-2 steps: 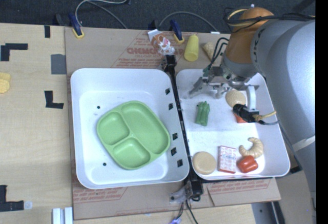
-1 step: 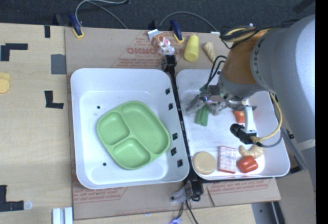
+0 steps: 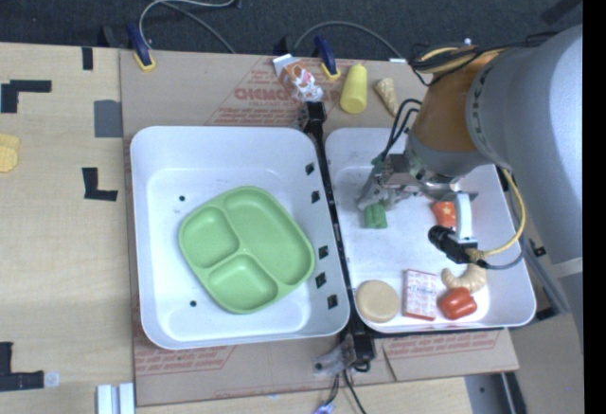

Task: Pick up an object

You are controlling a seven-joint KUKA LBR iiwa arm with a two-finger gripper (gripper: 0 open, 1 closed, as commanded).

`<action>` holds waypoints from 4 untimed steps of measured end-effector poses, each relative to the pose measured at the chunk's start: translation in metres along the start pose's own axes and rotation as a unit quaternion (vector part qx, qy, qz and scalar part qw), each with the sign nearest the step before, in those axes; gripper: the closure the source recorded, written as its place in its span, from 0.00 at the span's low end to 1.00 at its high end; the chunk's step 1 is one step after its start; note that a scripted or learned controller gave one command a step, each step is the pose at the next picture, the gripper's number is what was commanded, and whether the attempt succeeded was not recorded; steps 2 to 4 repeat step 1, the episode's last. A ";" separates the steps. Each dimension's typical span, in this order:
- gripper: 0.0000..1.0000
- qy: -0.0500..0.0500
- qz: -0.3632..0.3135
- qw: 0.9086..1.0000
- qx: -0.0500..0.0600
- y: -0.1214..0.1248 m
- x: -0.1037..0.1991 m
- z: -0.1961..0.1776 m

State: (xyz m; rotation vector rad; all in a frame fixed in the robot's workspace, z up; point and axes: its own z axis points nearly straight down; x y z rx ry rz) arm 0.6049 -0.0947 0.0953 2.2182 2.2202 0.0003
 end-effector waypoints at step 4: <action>1.00 0.001 -0.001 1.000 0.002 -0.023 0.083 -0.089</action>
